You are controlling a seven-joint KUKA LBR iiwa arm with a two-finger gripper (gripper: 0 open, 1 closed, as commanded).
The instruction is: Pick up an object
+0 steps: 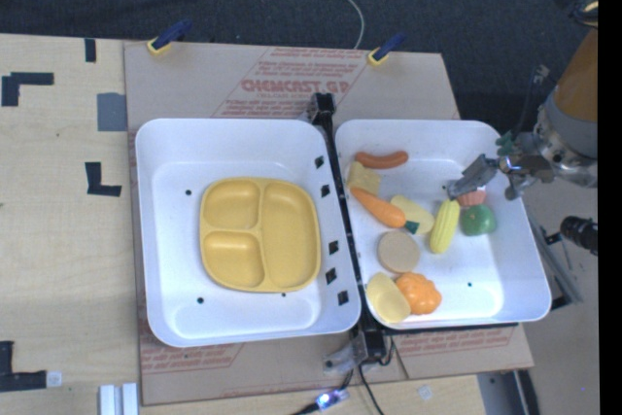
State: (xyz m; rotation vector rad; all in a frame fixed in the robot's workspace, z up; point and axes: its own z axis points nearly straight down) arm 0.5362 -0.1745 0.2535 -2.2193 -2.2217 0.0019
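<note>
My gripper (491,180) hangs over the right part of the right bin (515,301), at the end of the arm coming in from the right. Its fingers (470,178) are spread open and nothing sits between them. Just below it lie a green round toy (478,223) with a small red piece (473,199) at its top, and a yellow corn cob (445,226). Further left lie an orange carrot (377,207), a red sausage (382,158) and a pale yellow block (362,178).
A tan disc (398,254), an orange pepper (421,293) and a yellow lemon (388,299) lie toward the right bin's front. The left bin (165,170) holds a yellow divided plate (260,234). Both bins rest on a cardboard sheet (282,83).
</note>
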